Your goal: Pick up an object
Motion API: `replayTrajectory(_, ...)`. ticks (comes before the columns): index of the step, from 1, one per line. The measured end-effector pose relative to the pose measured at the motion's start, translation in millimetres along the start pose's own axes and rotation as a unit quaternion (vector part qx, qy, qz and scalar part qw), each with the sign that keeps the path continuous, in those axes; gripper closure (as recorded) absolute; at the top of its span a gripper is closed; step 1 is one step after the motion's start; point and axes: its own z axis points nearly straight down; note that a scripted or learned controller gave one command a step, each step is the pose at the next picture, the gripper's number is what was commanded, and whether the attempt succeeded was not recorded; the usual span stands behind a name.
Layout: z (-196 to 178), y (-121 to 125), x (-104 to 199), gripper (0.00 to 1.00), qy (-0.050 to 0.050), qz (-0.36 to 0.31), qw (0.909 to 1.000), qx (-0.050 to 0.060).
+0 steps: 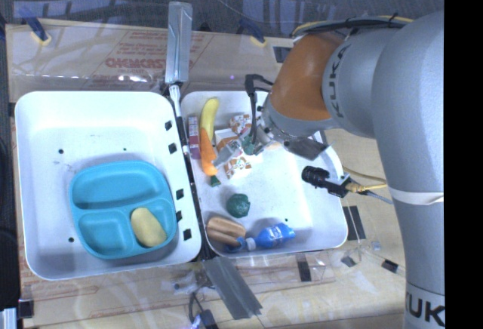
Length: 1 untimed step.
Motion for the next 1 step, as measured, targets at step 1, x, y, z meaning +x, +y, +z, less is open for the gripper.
replayTrajectory(1,23.3,25.8,-50.3,0.0,0.007,0.035,0.9993,0.004)
